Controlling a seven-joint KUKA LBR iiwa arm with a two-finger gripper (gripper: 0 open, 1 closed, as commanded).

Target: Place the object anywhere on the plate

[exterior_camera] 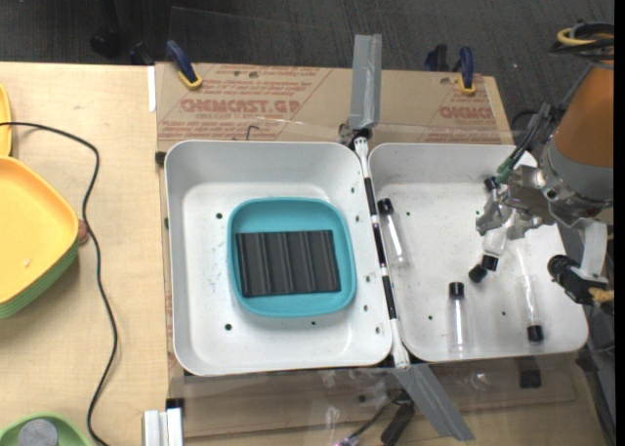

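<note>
Your end effector (500, 239) grips a clear black-capped tube (488, 261) above the right white bin (430, 322), cap tilted down-left. Three similar tubes (456, 315) lie around it; the teal square plate (290, 259) sits in the left bin (195, 239).

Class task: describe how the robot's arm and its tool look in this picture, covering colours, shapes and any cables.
The arm is a rounded grey body with a broad orange band above the wrist. Its tool is a small silvery metal assembly with pale fingers, and thin dark cables run alongside it.
</note>
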